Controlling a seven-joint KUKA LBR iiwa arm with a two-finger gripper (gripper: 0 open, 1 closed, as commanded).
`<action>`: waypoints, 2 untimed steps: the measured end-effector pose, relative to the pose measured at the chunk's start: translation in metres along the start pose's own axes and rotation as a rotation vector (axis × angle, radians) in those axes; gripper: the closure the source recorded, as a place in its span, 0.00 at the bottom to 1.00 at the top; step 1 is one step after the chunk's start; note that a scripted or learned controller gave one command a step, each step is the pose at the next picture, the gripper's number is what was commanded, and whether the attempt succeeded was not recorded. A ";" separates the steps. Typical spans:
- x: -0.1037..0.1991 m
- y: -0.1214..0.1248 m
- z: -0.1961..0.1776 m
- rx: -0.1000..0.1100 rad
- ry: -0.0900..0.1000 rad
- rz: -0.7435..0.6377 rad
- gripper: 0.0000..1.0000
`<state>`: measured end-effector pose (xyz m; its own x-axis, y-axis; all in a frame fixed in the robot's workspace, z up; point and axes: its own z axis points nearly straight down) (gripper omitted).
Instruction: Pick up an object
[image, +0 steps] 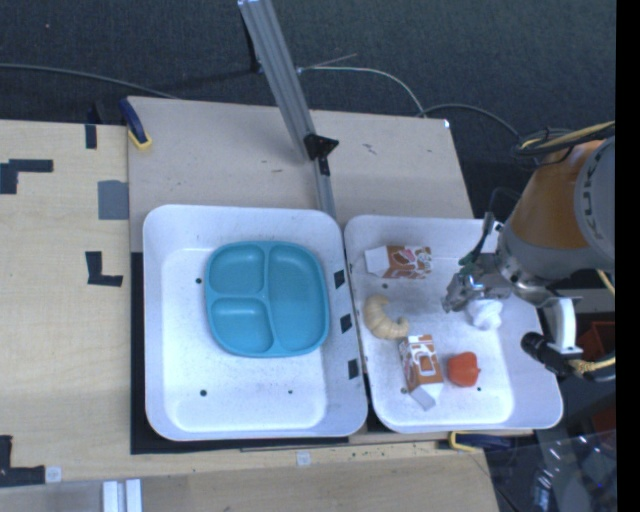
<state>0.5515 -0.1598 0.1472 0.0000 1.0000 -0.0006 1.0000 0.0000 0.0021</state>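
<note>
two white bins sit side by side on the counter (250, 160); the left bin (170, 300) holds a blue divided plate (268, 299), the right bin (530, 400) the loose pickables. the pincer (466, 292) hangs low over the right bin's upper right, just beside a small white object (487, 316), likely its target (whether it is released or clenched i cannot tell). a red ball (462, 369), two cartons (420, 362) and a banana-like piece (383, 319) lie apart from it.

arm (560, 215): enters right | gripper (462, 296): low, pointing left
</note>
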 end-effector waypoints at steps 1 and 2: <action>-0.003 -0.004 -0.062 -0.002 -0.001 -0.001 1.00; -0.003 -0.002 -0.115 -0.003 -0.001 -0.002 1.00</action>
<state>0.5489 -0.1622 0.2623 -0.0018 1.0000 -0.0016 1.0000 0.0019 0.0051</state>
